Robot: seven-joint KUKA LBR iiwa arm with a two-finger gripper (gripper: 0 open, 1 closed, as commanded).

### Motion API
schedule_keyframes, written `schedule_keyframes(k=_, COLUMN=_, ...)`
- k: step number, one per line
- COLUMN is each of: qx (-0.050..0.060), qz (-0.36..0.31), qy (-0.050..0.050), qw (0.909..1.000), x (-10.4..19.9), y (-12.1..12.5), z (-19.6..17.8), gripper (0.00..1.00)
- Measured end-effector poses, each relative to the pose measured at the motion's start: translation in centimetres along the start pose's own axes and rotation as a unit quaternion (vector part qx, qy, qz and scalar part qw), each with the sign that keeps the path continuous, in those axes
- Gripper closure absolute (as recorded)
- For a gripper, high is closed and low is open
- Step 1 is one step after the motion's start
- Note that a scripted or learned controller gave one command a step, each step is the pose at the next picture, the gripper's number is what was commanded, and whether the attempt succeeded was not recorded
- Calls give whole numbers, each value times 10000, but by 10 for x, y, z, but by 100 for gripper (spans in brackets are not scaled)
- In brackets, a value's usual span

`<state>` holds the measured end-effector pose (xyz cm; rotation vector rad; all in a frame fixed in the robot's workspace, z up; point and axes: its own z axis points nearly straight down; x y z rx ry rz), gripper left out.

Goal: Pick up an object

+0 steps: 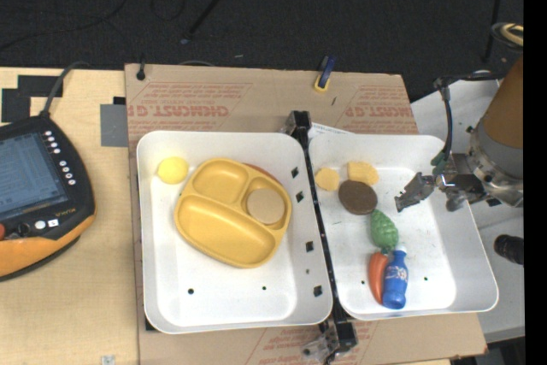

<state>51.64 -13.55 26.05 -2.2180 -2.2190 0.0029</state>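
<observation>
Right bin, lower centre: blue bottle lying flat on the white floor, long axis nearly straight up and down the camera view, narrow neck toward the top, broad base toward the bin's near edge. Touching its left flank, an orange carrot-shaped toy on much the same axis, tilted slightly. Just above both, a green knobbly vegetable toy, rounded, leaning down toward the bottle's neck. Above that, a dark brown disc, lying flat and touching two pale yellow pieces: a rounded one to its left, a blockier one above it.

At the right bin's right side, the gripper at about the level of the brown disc, well apart from the bottle, dark fingers spread and pointing left with nothing between them. Behind it, grey wrist, cables and the orange band of the arm.

In the left bin, a yellow divided plate, oval, long axis slanting from upper left to lower right, with a tan round disc in its upper right compartment. Near the bin's upper left corner, apart from the plate, a small yellow ball.

Beneath both bins, a cardboard sheet with red printing. On the bench at far left, an orange-and-grey tablet controller.
</observation>
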Motion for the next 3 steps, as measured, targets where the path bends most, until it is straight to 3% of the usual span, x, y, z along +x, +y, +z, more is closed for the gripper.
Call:
schedule_keyframes(k=1, qx=13, qz=2, qy=4, qw=10000, x=-1, y=0, z=-10, gripper=100)
schedule_keyframes(k=2, qx=-47, qz=-52, qy=4, qw=10000, x=99, y=-17, z=-95, gripper=100)
schedule_keyframes(k=3, qx=-9, qz=-43, qy=3, qw=10000, x=176, y=-41, z=-103, gripper=100)
